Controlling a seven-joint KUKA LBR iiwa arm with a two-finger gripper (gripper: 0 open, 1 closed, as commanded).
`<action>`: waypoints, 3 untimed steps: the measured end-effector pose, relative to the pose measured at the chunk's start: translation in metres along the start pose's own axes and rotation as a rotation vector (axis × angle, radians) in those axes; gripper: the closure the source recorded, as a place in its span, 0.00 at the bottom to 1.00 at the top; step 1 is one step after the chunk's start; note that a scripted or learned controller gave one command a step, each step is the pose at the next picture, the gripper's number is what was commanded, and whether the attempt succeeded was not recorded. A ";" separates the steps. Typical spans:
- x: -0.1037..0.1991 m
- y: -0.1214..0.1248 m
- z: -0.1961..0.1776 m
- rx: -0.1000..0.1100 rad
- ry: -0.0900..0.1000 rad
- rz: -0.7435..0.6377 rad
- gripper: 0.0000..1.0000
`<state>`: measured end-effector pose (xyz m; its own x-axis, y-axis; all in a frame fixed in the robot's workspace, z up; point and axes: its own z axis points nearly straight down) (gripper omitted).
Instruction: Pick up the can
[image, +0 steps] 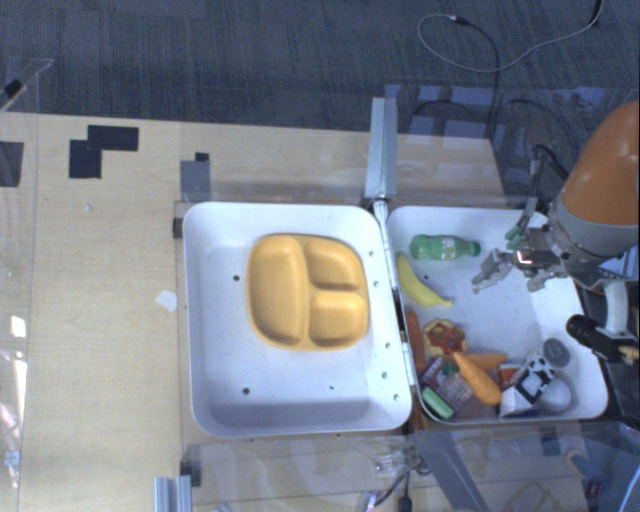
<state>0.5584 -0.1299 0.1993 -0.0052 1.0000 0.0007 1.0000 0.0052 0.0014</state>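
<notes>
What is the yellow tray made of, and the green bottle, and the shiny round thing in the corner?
The yellow tray looks like smooth moulded plastic, with three rounded compartments and a soft sheen. The green bottle seems to be see-through plastic with a white label. The round thing is probably the can: grey and gleaming like metal, though it is too small to be sure.

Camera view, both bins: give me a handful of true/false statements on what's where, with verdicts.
1. The yellow divided tray lies in the left bin. True.
2. The green bottle stands upright in the left bin. False: it lies on its side in the right bin.
3. The banana lies just below the green bottle. True.
4. The gripper is over the left bin. False: it is over the right bin, right of the bottle.
5. The carrot is in the right bin's lower part. True.
</notes>
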 end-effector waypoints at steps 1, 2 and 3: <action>-0.015 0.015 0.111 -0.012 -0.002 -0.010 0.00; -0.058 0.077 0.113 -0.006 -0.002 0.194 0.00; -0.060 0.003 0.111 -0.008 0.000 0.339 0.00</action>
<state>0.5614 -0.1896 0.0881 0.3279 0.9447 0.0020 0.9447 -0.3279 0.0086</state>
